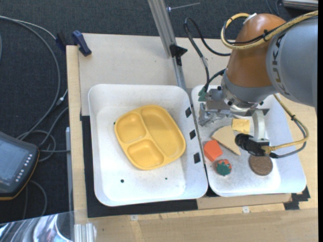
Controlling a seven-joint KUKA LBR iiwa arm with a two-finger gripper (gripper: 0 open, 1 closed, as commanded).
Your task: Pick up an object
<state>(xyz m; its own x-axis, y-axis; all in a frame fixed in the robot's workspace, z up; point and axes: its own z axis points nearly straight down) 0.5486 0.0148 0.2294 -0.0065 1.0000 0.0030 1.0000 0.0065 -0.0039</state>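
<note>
**Ana:** Where does the arm stand?

**Ben:** The grey arm with its orange band comes in from three o'clock and hangs over the right bin. The gripper points down at that bin's nine o'clock edge, close to the wall shared with the left bin.

**Ana:** Are its jaws released or clenched?

**Ben:** That cannot be told; the wrist hides too much, and nothing is seen between them.

**Ana:** And the objects?

**Ben:** In the right bin an orange block lies at about six o'clock from the gripper, with a green and red toy just beyond it at five o'clock. A tan wedge lies beside the block, a yellow piece sits at the wedge's one o'clock, and a brown disc lies toward four o'clock. The left bin bears a yellow divided plate near its middle.
</note>
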